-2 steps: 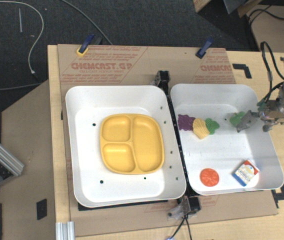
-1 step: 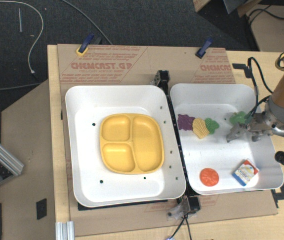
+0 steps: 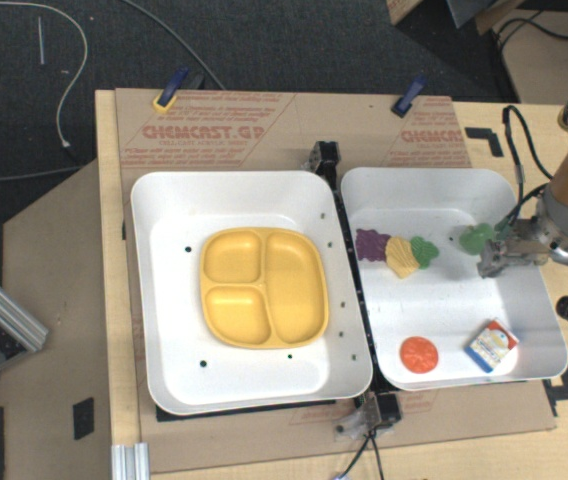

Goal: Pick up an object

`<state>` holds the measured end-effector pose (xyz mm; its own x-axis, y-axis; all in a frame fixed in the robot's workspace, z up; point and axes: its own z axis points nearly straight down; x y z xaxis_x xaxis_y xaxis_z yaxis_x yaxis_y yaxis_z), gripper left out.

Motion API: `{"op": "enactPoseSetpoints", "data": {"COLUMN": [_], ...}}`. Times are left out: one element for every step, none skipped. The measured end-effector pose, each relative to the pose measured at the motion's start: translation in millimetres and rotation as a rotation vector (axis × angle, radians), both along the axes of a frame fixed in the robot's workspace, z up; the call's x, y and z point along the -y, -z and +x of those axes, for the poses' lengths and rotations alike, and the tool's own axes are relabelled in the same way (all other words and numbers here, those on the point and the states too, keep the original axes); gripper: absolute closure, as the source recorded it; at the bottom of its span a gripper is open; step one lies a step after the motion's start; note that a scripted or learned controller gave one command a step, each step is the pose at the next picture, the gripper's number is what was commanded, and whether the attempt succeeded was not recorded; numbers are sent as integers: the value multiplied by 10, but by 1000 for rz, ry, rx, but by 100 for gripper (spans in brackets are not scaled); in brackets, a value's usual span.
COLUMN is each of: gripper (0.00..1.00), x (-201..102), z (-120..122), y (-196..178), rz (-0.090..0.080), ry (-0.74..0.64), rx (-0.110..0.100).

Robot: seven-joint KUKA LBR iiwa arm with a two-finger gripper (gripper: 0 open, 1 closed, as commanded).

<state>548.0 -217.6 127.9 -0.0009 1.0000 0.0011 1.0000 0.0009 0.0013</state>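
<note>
Green toy [image 3: 476, 236] lies in the right bin [image 3: 534, 313] touching the tool [image 3: 494, 258], whose finger state I cannot tell; a yellow plate [image 3: 264, 286] fills the left bin [image 3: 159, 268].

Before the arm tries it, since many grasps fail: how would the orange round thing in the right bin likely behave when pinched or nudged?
The orange round thing looks low and flat, so fingers may struggle to get under its edge. Its surface seems smooth, so it might slide on the right bin rather than roll. It lies apart from the small carton, so a nudge probably disturbs nothing else.
</note>
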Motion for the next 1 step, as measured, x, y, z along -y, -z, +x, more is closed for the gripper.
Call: {"op": "enactPoseSetpoints", "data": {"gripper": [100], "x": [17], "z": [-64], "y": [-607], "rz": [-3], "ry": [1], "rx": [3]}}
